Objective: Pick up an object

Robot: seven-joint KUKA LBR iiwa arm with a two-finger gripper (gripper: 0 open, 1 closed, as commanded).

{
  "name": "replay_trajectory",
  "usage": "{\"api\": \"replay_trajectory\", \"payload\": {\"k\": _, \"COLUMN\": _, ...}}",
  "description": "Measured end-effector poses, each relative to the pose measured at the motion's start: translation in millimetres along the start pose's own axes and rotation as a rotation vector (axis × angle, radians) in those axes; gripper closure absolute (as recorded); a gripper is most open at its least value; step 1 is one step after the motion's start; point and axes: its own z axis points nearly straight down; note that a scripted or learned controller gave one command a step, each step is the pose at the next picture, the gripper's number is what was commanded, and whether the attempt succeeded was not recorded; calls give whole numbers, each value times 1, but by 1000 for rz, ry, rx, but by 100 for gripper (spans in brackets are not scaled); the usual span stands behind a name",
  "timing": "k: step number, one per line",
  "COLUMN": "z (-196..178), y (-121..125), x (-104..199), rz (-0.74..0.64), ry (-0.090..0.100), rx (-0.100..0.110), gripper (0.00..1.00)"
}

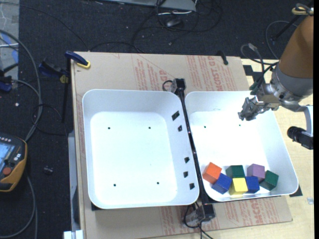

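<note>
Several small coloured blocks lie clustered at the near edge of the right bin (227, 138): an orange block (212, 172), a blue block (222, 182), a yellow block (239, 185), a purple block (256, 171) and dark green blocks (235, 172) (270, 179). My gripper (247, 111) hangs over the far right part of that bin, well above and behind the blocks. Nothing shows between its fingertips.
The left bin (99, 133) stands beside the right one, joined by a black divider (187, 138). Both rest on a cardboard sheet (149, 68). Cables and a clamp (77, 59) lie around the bench's far and left sides.
</note>
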Motion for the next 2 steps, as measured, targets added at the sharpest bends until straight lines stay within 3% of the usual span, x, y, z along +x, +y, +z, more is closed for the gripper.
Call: {"api": "replay_trajectory", "payload": {"k": 2, "z": 29, "y": 38, "x": 107, "rz": 0, "ry": 0, "rx": 2, "gripper": 100}}
